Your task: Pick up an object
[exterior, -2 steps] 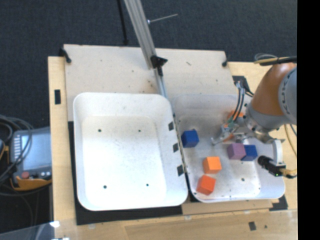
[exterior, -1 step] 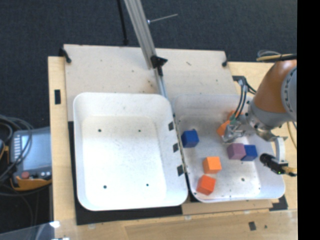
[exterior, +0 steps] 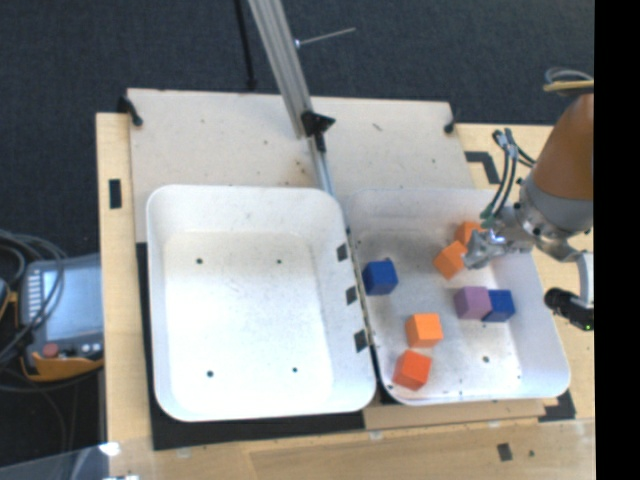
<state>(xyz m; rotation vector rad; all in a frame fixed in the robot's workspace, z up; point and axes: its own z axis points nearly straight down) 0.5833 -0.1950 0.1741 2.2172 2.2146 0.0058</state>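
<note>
The right bin holds several small cubes. Two orange cubes lie close together near its upper right, one lower left and one just above it. My gripper comes in from the right and sits low, right beside these two, touching or nearly touching them. A blue cube rests near the bin's left wall. A purple cube and a second blue cube sit side by side below the gripper. Further down are another orange cube and a red-orange cube.
The left bin sits beside the right one, the two meeting at a shared wall. A slanted metal pole rises behind the bins. A grey device with cables stands off the bench at the left.
</note>
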